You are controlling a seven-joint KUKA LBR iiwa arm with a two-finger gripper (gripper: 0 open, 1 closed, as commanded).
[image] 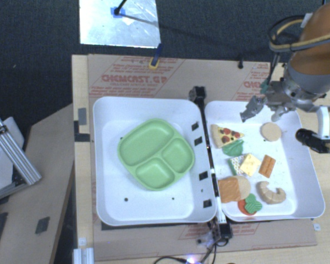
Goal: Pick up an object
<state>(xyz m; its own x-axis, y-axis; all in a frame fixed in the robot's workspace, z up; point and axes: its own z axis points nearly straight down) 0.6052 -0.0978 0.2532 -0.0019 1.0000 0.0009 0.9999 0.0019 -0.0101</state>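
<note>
Camera view
Arm: reaches in from the right, its orange band at the upper right corner, wrist over the far edge of the right bin [311,169].
Gripper [265,110]: hangs above the bin's far side with both fingers spread apart, nothing between them.
Round tan disc [271,131]: just below the gripper, on the bin floor.
Pizza slice [226,135]: left of the disc, near the divider.
Other toy food: a green leaf [234,147], yellow cheese [249,164], an orange wafer [267,166], a bread slice [233,188] and a croissant piece [270,193], clustered toward the near side.
Left bin [107,147]: holds a green divided plate [156,154].
</note>
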